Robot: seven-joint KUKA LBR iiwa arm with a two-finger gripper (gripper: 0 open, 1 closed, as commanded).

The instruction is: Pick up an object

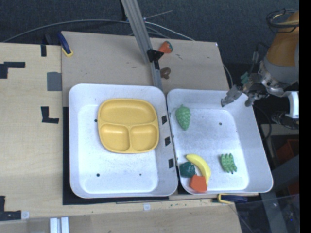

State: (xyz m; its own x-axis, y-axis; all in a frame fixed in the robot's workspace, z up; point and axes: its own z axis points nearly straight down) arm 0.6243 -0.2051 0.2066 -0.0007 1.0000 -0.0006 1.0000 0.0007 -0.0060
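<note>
Two white bins side by side on my bench [29, 144], walls touching. Left bin [73, 144]: yellow three-compartment plate [129, 125], lying flat in the upper half. Right bin [257, 144]: floor speckled dark. Behind the bins, a grey pole [138, 23] runs slantwise up from their junction. An orange clamp [165, 46] sits beside the pole. Blue-and-yellow clip [64, 43] on the board's far left corner. Black tape marks [47, 114] and a grey patch [54, 80] lie left of the bins.

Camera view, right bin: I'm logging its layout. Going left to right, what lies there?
Bumpy light-green toy fruit → dark teal toy piece → orange-red toy block → spiky green toy. The yellow toy banana overlaps the teal and orange pieces, so it is left unplaced.
</note>
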